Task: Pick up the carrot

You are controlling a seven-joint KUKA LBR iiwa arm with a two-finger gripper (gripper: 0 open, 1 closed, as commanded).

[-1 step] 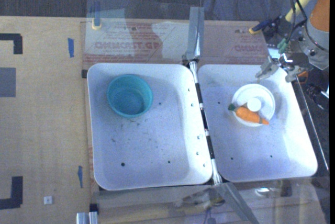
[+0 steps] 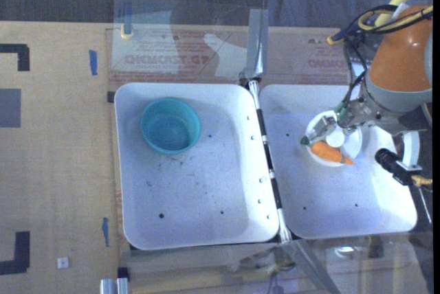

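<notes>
The grey arm (image 2: 402, 62) reaches in from the right of the camera view, its orange band (image 2: 405, 55) rounded above the wrist, with black and yellow cables looped over its top. The wrist angles down and to the left, and the tool (image 2: 328, 137) sits low at its end. The state of the tool cannot be made out at this angle.

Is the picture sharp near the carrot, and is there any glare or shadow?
In the camera view the carrot and gripper look soft and slightly blurred; the teal bowl is clearer; clear panels behind the left bin give pale reflections; shadows are faint.
</notes>
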